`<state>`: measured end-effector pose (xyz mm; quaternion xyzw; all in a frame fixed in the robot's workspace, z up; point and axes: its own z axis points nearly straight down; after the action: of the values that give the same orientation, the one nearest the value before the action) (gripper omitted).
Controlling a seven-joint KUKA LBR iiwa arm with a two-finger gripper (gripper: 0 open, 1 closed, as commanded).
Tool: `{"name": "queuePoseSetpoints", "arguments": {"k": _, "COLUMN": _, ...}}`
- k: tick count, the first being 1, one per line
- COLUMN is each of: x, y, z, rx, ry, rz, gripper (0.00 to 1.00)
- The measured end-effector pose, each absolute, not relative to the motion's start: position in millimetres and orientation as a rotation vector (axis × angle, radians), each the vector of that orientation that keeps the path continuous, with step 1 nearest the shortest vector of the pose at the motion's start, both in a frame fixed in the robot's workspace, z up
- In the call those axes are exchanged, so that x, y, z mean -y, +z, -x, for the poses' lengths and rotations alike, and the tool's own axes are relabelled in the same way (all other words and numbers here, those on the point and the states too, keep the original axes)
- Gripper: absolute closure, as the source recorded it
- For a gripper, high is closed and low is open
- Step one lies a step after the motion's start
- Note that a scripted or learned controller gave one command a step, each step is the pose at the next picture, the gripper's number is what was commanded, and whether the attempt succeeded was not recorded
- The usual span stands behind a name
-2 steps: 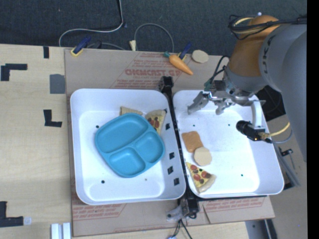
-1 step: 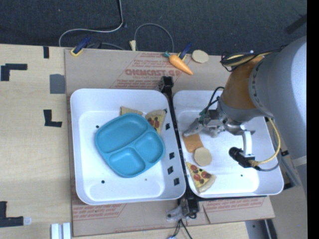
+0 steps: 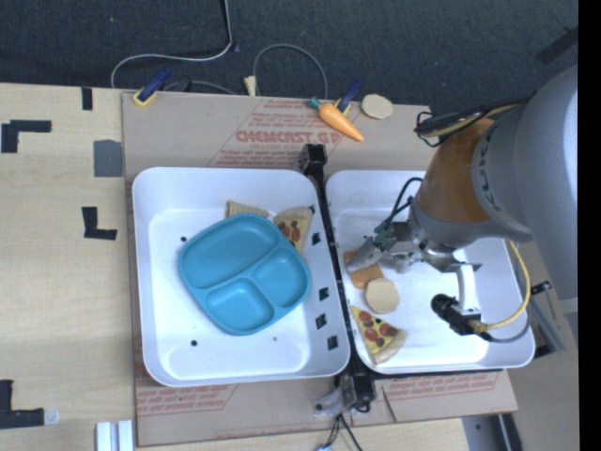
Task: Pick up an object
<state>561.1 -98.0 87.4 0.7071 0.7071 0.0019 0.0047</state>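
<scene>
Tan and bready, a small bread piece lies in the right bin, directly under my gripper, which hangs low over that bin's left part. I can't tell whether anything sits between the fingers, or how they stand; the wrist and cabling hide them from me. Just below the gripper, touching the bread piece or nearly so, a pale round cracker rests on the bin floor. Further below it, near the bin's front left corner, lies a pizza slice with red dots.

To the gripper's left, past the black divider between the bins, the left bin carries a blue sectioned plate, tilted, with a second pizza slice and a tan flat piece peeking from behind its far edge.

Beyond the gripper, on the cardboard behind the bins, I see a toy carrot and a beige round disc near each other.
</scene>
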Motion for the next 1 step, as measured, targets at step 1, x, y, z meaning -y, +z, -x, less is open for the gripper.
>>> {"name": "queuePoseSetpoints", "arguments": {"k": 1, "x": 98.2, "y": 86.3, "z": -604.5, "rx": -2.222, "ry": 0.002, "rz": -2.218, "gripper": 0.0}}
